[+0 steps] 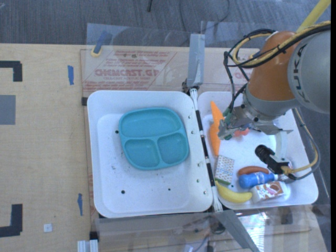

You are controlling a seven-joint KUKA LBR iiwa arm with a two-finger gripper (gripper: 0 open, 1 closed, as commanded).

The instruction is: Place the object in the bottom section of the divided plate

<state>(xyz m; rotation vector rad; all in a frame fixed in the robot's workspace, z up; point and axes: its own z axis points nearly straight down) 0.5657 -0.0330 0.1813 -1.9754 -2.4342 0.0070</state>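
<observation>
A teal divided plate [154, 138] lies in the left bin [105, 156], with one wide section toward the back and two smaller ones toward the front. All its sections hold nothing. My gripper [229, 128] is low over the back left of the right bin [307, 188], right beside a long orange carrot [213, 133] that lies along the bin's left wall. A small red piece [243, 133] shows just right of the gripper. The wrist hides what is directly under the gripper.
At the front of the right bin lie a patterned packet [224, 168], a reddish-brown sausage [253, 170], a blue bottle [255, 180], a yellow banana [234, 195] and a white carton [271, 191]. A ridge [201, 140] separates the bins.
</observation>
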